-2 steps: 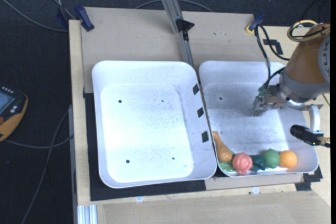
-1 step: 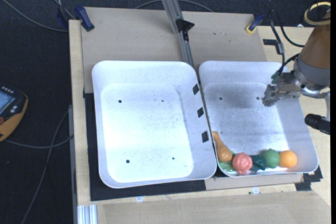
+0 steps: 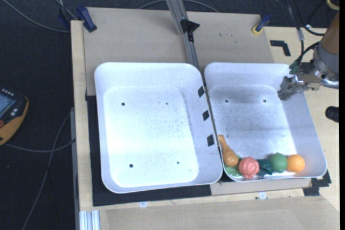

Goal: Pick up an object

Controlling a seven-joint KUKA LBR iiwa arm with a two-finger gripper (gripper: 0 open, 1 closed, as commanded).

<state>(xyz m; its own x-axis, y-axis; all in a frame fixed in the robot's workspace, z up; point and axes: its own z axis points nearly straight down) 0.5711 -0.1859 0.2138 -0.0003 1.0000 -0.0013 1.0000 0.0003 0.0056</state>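
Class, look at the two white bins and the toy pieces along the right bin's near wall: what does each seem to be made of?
Bins: probably moulded plastic, matte white with rounded corners and dark speckling. Orange ball, green piece, pink piece: likely plastic or rubber toy food, judging by their bright, uniform colours; too small to be sure.

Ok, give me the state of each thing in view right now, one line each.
gripper: over the right bin's upper right rim, holding nothing visible
right bin: toys bunched along its near wall
pink ball: resting among the toys
orange ball: resting at the near right corner
left bin: upright beside the right bin
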